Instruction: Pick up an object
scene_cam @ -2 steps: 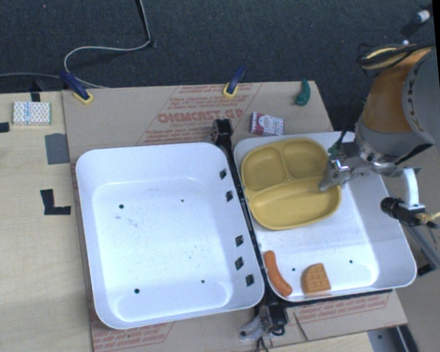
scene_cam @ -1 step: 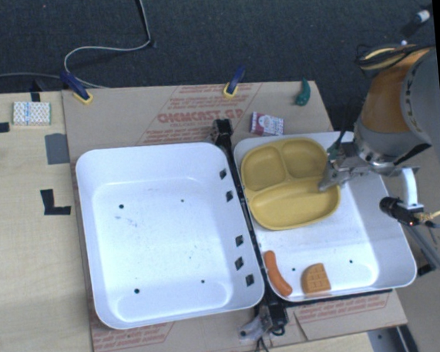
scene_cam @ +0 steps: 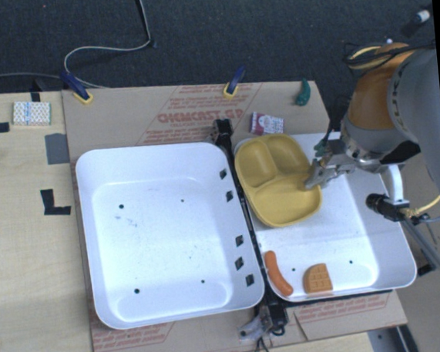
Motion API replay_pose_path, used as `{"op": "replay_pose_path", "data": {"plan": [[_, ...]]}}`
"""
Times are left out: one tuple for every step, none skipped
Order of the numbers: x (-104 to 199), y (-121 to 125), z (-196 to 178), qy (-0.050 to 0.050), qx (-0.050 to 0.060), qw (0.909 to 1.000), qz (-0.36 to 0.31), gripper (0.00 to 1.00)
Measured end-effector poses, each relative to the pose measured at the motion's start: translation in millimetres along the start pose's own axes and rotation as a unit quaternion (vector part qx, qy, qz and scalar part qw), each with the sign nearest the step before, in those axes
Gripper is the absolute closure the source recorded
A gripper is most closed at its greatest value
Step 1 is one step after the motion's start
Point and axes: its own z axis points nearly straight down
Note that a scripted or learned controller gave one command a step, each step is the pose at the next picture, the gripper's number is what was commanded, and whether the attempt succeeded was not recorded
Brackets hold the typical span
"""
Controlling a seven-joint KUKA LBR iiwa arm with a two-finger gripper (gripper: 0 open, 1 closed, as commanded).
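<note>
A yellow divided dish [scene_cam: 277,179] lies in the right bin [scene_cam: 382,248], at its far left end. My gripper [scene_cam: 314,178] reaches in from the right and its tip sits at the dish's right rim. An orange hot-dog toy [scene_cam: 277,273] and a brown waffle-like piece [scene_cam: 317,278] lie near the bin's front edge, well away from the gripper.
The left bin [scene_cam: 163,231] is beside the right one, with a black clip strip [scene_cam: 239,231] between them. A small red-and-white packet [scene_cam: 266,123] lies on the cardboard behind the right bin. Blue-yellow clamps [scene_cam: 78,88] hold the cardboard's far edge.
</note>
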Motion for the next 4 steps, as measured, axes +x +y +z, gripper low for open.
{"op": "replay_pose_path", "data": {"plan": [[44.6,52.7,29.7,0.003,0.007,1.0000,-0.004,0.00],[43.1,52.1,20.1,0.001,0.008,1.0000,-0.005,1.00],[41.8,51.4,10.6,-0.001,0.010,0.9999,-0.006,1.00],[50.5,41.4,-121.2,0.002,-0.003,1.0000,-0.002,1.00]]}}
